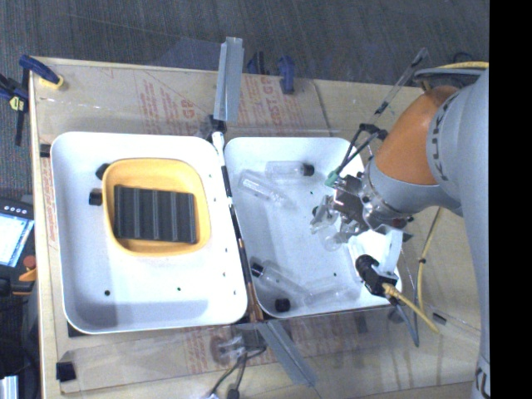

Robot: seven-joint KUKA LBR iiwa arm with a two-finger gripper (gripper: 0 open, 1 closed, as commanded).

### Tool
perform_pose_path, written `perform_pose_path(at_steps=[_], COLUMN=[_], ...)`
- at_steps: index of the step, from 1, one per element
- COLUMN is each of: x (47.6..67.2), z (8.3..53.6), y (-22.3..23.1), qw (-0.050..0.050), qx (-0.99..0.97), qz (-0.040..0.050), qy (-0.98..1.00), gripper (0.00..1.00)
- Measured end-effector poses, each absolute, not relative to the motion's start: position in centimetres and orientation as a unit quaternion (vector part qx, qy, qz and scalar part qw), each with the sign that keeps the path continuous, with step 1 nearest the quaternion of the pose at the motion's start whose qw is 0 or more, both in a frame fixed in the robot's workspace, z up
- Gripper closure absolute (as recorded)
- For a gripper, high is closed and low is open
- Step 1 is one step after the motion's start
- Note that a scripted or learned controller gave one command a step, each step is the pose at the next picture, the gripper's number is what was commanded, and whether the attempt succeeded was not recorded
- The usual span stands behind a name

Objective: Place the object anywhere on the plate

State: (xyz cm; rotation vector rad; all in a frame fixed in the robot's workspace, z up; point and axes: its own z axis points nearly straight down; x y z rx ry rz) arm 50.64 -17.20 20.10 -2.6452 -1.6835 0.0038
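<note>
A yellow plate with a dark ridged centre lies in the left bin. Several clear plastic pieces with black caps lie in the right bin: one near the back, one beside it, one at the front left and one at the front right. My gripper hangs low over the right side of that bin. A clear piece sits right under it, but whether it is gripped is unclear.
The ridge between the two bins runs between the gripper and the plate. Two small black bits lie left of the plate. A blue clamp and a metal bar stand behind the bins.
</note>
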Motion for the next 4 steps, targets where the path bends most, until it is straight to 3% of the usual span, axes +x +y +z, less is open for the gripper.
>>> perform_pose_path(at_steps=[1, 2, 3, 4], x=[51.7, 55.8, 58.6, 58.6], z=[22.2, 23.5, 19.7, 19.8], y=[-11.9, -6.8, -0.7, -0.7], qw=[0.001, 0.001, 0.003, 0.003], qx=[-0.797, -0.752, -0.688, -0.688], qz=[0.001, 0.0006, 0.0019, 0.0018], qy=[-0.604, -0.659, -0.725, -0.725], gripper=[1.0, 1.0, 1.0, 0.0])
